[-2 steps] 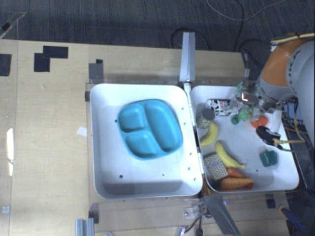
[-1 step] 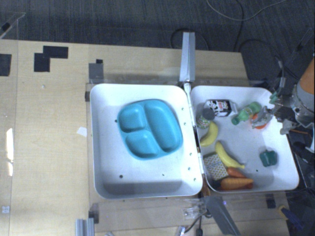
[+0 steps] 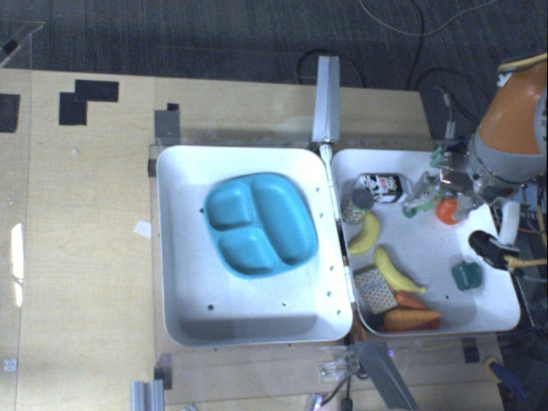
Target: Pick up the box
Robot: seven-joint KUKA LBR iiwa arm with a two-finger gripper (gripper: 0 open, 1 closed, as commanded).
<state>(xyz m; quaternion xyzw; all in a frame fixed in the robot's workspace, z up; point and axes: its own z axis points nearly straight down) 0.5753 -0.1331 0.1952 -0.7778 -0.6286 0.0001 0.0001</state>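
Box (image 3: pixel 379 187) lies in right bin (image 3: pixel 505 315), at far edge, black-and-white, on its side. Hand (image 3: pixel 425 197) just right of box, low over bin, apart from it; nothing visibly between fingers; cannot tell whether spread or pressed together. Orange ball (image 3: pixel 447 210) just right of hand. Grey can (image 3: pixel 357 202) left-front of box. Two bananas (image 3: pixel 377 251) nearer front; carrot (image 3: pixel 409 318) at front wall. Teal block (image 3: pixel 467 275) at right. Blue tray (image 3: pixel 261 223) in left bin (image 3: pixel 184 315). Both bins on counter (image 3: pixel 77 255).
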